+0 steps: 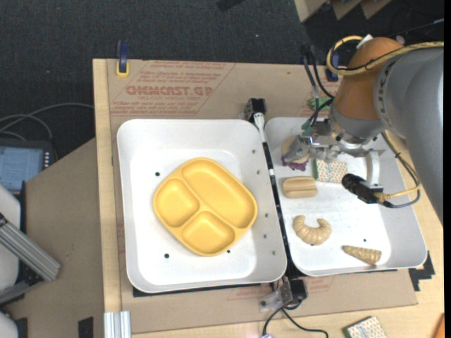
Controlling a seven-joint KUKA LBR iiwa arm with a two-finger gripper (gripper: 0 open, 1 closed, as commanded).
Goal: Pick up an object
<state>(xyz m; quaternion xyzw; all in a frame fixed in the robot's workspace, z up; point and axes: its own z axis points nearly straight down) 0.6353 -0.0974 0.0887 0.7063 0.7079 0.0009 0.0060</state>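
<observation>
The arm [394,83] reaches in from the right and hangs low over the far end of the right bin [402,255], its gripper [310,150] down among the things at the bin's top left corner. Whether the jaws stand open or closed cannot be told from here; the wrist hides them. Just under the gripper lies a small dark purple object [296,162], and beside it a patterned square piece [330,169], both partly covered, so nothing can be called held.

The clearer candidates lie nearer the camera in the same bin: a tan bread-roll shape [299,186] just below the gripper, a croissant [312,229] further down, and a cone-shaped piece [363,254] near the bottom right. The left bin [134,210] carries a yellow divided plate [204,205], well apart from the arm.

By the look of it this is the reaching and closing step. To do it well, the jaws should straddle one thing alone, centred across its narrow side, clear of the bin wall and the neighbour alongside. A straight vertical lift after closing would show whether the grasp took. The crowded corner is the risk: a pinch on an edge could slip out
</observation>
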